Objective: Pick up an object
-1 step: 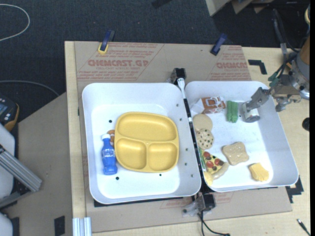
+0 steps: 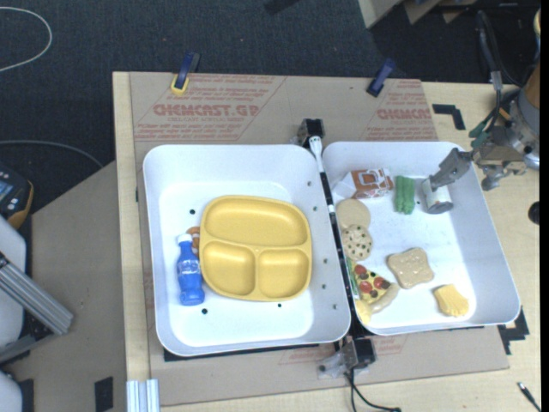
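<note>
Currently: two bins, one arm over the right

Left bin (image 2: 163, 178): yellow divided plate (image 2: 255, 247) at centre; blue bottle (image 2: 189, 272) lying just beside the plate's left edge.

Right bin (image 2: 489, 256): green block (image 2: 405, 193) near the top, a brown-and-white packet (image 2: 371, 182) to its left; two round cookies (image 2: 353, 227) by the left wall; pizza slice (image 2: 373, 284) below them; toast (image 2: 411, 267) at centre; yellow piece (image 2: 451, 299) toward the lower right corner.

Gripper (image 2: 436, 197): low over the right bin, just right of the green block. Whether its fingers are spread or closed, I cannot tell; nothing is visibly held.
</note>
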Controlling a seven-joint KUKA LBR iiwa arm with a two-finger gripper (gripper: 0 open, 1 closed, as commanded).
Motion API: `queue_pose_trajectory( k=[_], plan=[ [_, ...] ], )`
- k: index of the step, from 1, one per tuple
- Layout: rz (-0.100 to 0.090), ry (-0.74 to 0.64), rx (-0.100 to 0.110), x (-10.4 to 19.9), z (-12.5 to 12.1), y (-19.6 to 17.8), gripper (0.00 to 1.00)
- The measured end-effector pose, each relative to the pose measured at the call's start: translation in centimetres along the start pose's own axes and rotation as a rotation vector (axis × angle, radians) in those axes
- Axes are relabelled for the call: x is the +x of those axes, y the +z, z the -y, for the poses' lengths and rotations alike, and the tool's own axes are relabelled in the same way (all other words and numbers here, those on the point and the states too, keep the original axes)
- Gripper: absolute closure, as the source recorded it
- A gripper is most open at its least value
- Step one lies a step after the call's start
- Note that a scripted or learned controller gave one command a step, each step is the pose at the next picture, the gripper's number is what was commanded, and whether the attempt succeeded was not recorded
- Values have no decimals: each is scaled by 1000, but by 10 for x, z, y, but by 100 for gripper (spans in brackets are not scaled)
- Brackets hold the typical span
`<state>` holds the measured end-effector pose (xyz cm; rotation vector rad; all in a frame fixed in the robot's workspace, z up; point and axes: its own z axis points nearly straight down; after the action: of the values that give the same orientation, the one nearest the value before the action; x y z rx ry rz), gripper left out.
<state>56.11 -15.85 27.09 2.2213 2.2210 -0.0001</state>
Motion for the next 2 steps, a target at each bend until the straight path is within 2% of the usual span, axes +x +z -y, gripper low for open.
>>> queue_pose_trajectory(
  k=[2],
  plan=[
    [-3, 0, 6, 9, 1, 88, 0]
  ],
)
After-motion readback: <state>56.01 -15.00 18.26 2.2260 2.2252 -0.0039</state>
